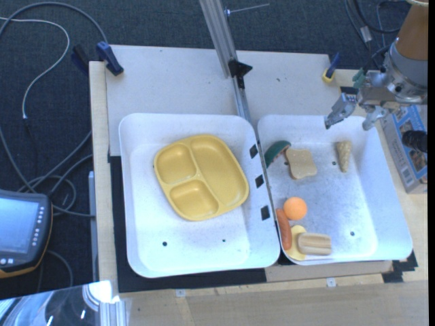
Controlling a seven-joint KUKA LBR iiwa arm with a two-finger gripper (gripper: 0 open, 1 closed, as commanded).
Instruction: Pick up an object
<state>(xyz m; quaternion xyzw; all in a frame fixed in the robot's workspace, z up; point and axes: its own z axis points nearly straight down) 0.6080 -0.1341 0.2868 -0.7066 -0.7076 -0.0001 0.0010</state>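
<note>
My gripper (354, 119) hangs over the far edge of the right bin (380, 209), fingers spread apart with nothing between them. Below it in that bin lie a tan bread-like stick (343, 155), a slice of toast (300, 163), a green curved piece (275, 149), an orange ball (295, 208), a carrot (284, 228) and a hot dog bun (314, 244) on a yellow piece. The stick is the nearest item, just below the fingertips.
The left bin (139, 250) holds a yellow divided plate (200, 176). A metal pole (221, 26) slants down to the seam between the bins. Blue clamps (109, 58) sit at the bench corners. A tablet (20, 229) lies at far left.
</note>
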